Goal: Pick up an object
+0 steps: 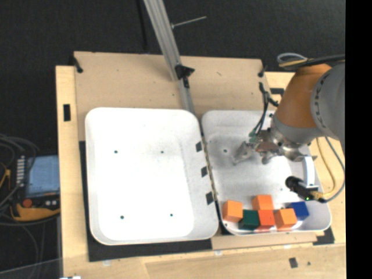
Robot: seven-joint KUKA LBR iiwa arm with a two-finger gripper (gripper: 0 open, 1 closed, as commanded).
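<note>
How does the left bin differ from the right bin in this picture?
The left bin has a bare white floor with a few small dark dots, while the right bin holds a cluster of blocks, orange, green and blue, along its near edge. The arm hangs over the right bin, not over the left bin. The left bin looks wider than the right bin. Both are shallow, white, and have rounded corners.

Two shallow white plastic bins are seen side by side on a pale wooden bench [116, 80]. In the right bin [232, 132], orange cubes [233, 210], a dark green block [250, 219] and a small blue block [300, 210] are clustered at the near edge. The two-finger metal gripper [251, 151] is positioned above the bin's bare middle, nothing between its fingers.
</note>
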